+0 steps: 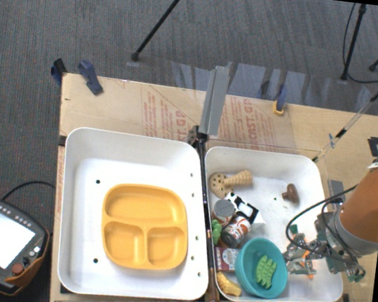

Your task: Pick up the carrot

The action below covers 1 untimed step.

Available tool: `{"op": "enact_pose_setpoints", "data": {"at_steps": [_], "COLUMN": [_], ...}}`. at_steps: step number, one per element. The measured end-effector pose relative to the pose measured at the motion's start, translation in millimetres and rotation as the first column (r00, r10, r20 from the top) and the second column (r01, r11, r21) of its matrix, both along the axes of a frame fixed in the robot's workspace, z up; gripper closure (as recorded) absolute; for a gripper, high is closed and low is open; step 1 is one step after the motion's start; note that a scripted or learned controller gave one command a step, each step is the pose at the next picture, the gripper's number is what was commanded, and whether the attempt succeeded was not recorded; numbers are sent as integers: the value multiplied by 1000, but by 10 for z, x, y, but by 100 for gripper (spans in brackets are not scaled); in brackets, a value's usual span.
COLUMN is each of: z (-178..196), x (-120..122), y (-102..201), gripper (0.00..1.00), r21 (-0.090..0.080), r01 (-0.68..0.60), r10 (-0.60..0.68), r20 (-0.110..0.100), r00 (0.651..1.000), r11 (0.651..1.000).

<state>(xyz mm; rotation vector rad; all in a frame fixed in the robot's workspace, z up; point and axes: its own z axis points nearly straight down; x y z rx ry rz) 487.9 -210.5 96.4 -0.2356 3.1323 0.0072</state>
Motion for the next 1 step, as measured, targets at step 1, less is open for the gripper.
{"op": "enact_pose_setpoints", "data": {"at_steps": [1], "z": [386], "x": [64], "y": [1], "gripper": [100], "r21": [-4], "r01": [-43], "r10": [43], "r20": [4], "r00": [999], "r11": [999]}}
